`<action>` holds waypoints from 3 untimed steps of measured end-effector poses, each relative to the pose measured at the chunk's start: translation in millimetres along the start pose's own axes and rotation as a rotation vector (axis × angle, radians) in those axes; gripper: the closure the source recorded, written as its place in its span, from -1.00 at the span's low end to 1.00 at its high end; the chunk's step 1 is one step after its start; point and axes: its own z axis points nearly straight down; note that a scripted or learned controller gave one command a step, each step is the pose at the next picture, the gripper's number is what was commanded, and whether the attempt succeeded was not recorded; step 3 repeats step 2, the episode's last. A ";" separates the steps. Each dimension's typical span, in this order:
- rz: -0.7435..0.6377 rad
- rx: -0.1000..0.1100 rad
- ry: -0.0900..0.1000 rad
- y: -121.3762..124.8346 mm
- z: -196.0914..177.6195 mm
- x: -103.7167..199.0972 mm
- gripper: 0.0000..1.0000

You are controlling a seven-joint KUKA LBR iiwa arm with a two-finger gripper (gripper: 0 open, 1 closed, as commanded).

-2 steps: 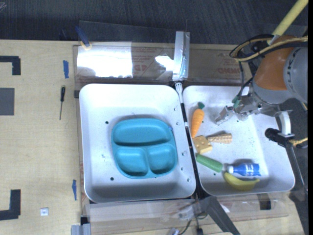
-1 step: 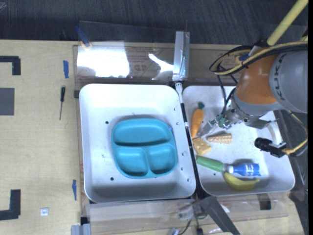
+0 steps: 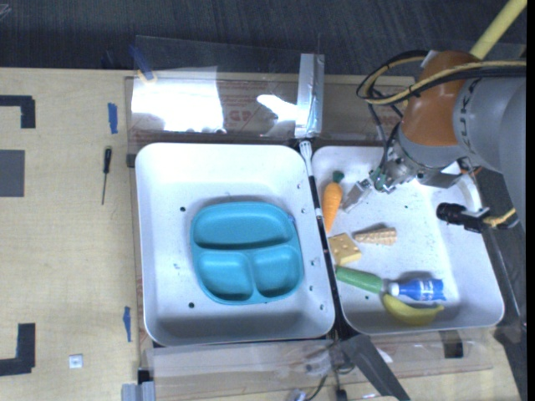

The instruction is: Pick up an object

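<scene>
The grey arm's two-finger tool (image 3: 365,189) hangs low in the right white plastic bin (image 3: 481,261); whether its fingers are spread or pressed together cannot be told. Just left of it lies a smooth orange carrot (image 3: 331,204), long axis running toward and away from the camera, green stem at the far end. Below the tool lie a ridged tan wafer (image 3: 375,236), a square cracker (image 3: 343,247), a green-handled item (image 3: 361,279), a blue bottle (image 3: 418,290) and a yellow banana (image 3: 412,310). Left, the other bin holds a glossy blue divided tray (image 3: 246,251).
</scene>
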 end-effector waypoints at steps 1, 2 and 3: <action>0.183 -0.004 0.000 -67.7 -1.2 23.7 -1.00; 0.531 -0.002 0.002 -120.6 -1.1 18.4 -1.00; 0.531 -0.002 0.002 -120.6 -1.1 18.4 -1.00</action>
